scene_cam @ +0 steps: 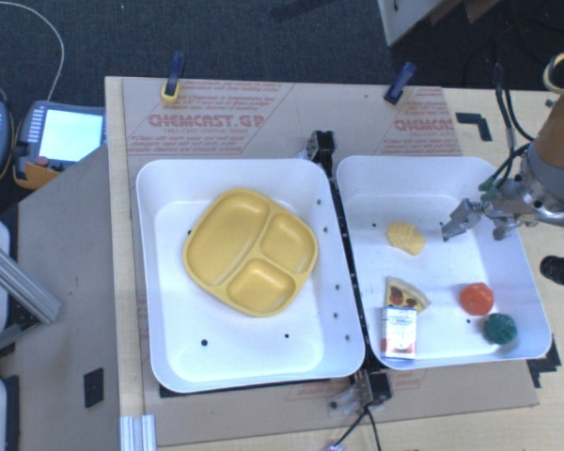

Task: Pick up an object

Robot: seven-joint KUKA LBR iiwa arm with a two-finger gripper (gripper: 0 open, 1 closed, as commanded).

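Cardboard-covered bench [263,120] bears two white bins. Left bin [169,346] contains a yellow divided plate [251,250]. Right bin [376,181] contains a yellow corn-like toy [406,238], pizza slice [405,295], small carton [399,332], red ball [477,298] and green ball [499,328]. Gripper [477,219] hovers above the right bin, fingers spread, nothing between them.

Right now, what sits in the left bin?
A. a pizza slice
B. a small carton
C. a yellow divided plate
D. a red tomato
C: the yellow divided plate lies alone in the left bin, its three compartments facing up.
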